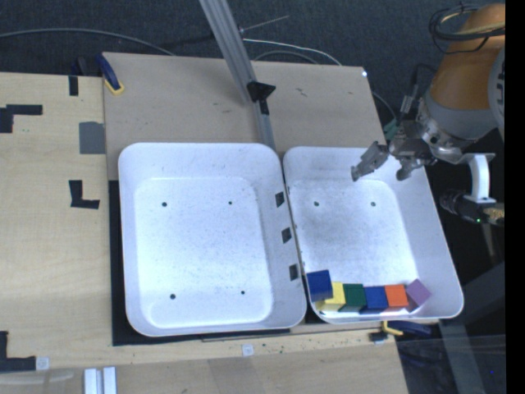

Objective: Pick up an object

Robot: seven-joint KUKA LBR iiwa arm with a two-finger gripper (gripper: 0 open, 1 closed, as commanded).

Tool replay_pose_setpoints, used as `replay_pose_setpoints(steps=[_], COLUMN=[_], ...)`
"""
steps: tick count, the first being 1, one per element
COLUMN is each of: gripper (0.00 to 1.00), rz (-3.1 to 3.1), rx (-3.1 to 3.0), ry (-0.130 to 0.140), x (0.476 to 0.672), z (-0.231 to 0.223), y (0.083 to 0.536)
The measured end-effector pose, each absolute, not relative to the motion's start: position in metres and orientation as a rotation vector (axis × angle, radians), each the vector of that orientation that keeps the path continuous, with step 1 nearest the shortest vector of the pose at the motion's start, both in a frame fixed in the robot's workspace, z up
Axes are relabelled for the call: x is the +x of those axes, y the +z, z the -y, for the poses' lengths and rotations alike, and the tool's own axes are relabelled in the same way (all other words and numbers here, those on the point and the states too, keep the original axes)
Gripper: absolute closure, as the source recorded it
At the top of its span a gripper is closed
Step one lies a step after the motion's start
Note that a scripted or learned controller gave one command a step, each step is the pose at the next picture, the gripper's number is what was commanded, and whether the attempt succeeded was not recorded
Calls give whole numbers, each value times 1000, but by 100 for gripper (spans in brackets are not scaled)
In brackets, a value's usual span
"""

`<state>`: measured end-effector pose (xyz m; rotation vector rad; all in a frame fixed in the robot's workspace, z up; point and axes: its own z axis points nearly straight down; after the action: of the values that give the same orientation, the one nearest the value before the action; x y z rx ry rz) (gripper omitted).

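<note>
Several small coloured blocks lie in a row along the near edge of the right bin: a blue block, a yellow one, a green one, another blue one, an orange one and a purple one. My gripper hangs over the far right corner of that bin, well away from the blocks. Its two grey fingers are spread apart and open, with nothing between them.
The left bin sits beside the right one. A slanted metal pole rises behind the bins. Small black clips sit along the shared rim. Cables run across the dark floor at the back.
</note>
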<state>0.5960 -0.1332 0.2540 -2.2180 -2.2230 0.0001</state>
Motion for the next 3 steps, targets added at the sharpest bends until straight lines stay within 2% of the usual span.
replay_pose_setpoints(steps=[1,2,3], gripper=[0,0,100], rz=[2219,2234,2225], rx=[-2222,-2212,-2215], ry=[6,-9,0], x=[582,568,567], z=[157,74,78], y=[227,296,302])
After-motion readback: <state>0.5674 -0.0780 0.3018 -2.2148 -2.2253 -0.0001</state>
